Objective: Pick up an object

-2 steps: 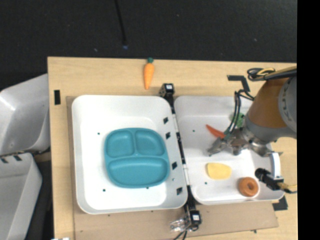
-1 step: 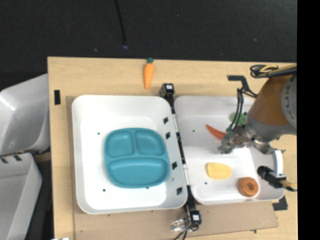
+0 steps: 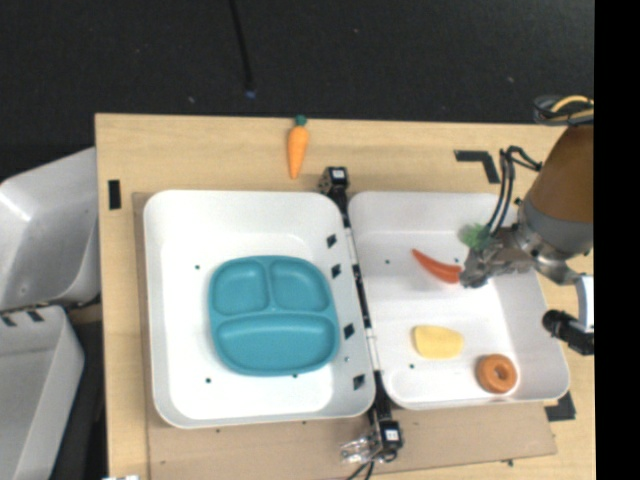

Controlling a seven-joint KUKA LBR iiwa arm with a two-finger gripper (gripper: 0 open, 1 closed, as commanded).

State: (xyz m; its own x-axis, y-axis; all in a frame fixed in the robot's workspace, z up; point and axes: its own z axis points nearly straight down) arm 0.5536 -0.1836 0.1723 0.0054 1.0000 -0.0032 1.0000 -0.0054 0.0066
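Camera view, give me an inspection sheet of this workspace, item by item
Surface: wooden bench bearing left bin and right bin side by side.
Job's things: red pepper, yellow piece and donut in the right bin.
Clutter: blue divided plate in the left bin; carrot on the bench behind the bins.
Grippers: gripper down at the pepper's right end; grip unclear.
Cables: black cables along the arm; thin dark line on the floor behind.
Surroundings: dark floor; white casing at left.
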